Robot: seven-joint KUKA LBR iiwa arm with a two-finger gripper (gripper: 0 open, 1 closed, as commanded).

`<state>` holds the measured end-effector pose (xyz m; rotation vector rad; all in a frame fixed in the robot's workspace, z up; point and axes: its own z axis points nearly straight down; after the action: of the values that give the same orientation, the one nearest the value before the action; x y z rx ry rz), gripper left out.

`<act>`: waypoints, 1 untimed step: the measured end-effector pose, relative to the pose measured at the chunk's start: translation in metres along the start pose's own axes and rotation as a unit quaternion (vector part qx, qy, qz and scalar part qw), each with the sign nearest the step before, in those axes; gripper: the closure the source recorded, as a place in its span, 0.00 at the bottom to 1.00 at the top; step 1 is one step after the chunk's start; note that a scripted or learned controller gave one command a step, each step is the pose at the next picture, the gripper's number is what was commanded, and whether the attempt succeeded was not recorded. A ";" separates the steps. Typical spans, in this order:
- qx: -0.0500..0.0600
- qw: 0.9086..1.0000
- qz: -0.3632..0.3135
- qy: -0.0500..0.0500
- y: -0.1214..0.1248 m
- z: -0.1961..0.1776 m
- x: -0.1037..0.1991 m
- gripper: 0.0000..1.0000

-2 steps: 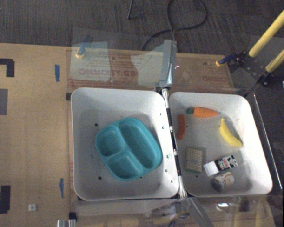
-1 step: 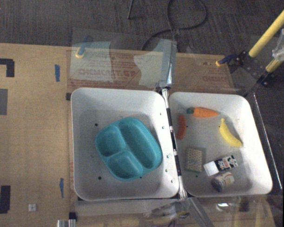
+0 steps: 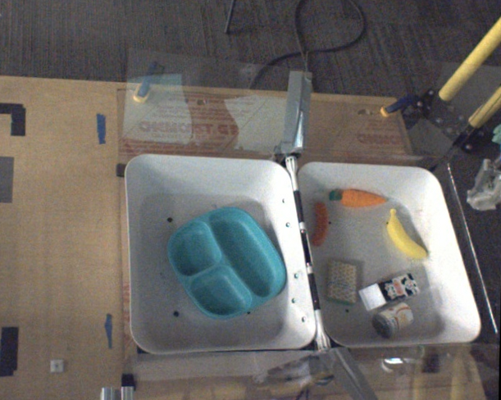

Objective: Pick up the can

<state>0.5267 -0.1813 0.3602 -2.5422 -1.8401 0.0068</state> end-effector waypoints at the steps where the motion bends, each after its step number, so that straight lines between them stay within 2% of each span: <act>1: -0.001 0.998 0.067 0.000 0.054 -0.053 0.081 1.00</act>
<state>0.6039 -0.1213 0.4123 -2.6627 -1.6667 0.0059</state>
